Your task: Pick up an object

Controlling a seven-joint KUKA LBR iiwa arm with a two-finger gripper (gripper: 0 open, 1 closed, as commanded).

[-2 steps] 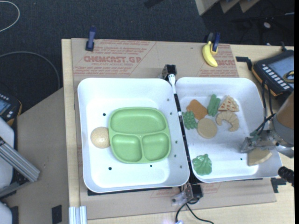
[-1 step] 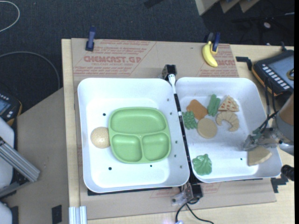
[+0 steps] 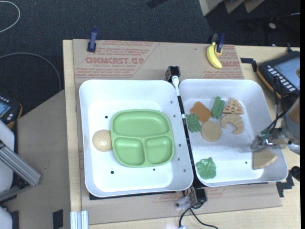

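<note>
My gripper [image 3: 268,142] hangs low at the right side of the right bin [image 3: 228,87], just above a tan wedge [image 3: 264,160] that lies by the bin's right wall. Further left in the same bin are a round tan cookie [image 3: 211,130], a croissant [image 3: 232,123], a waffle-like wedge [image 3: 233,107], a green pickle [image 3: 218,107], an orange piece [image 3: 201,111] and a green broccoli piece [image 3: 193,123]. A green leafy piece [image 3: 206,168] rests near the front wall. Nothing shows as held.
The left bin [image 3: 95,175] holds a green divided plate [image 3: 142,137] with a beige ball [image 3: 102,140] at its left. A yellow banana [image 3: 214,56] lies on the bench behind the right bin. A dark device [image 3: 282,73] sits at the far right.
</note>
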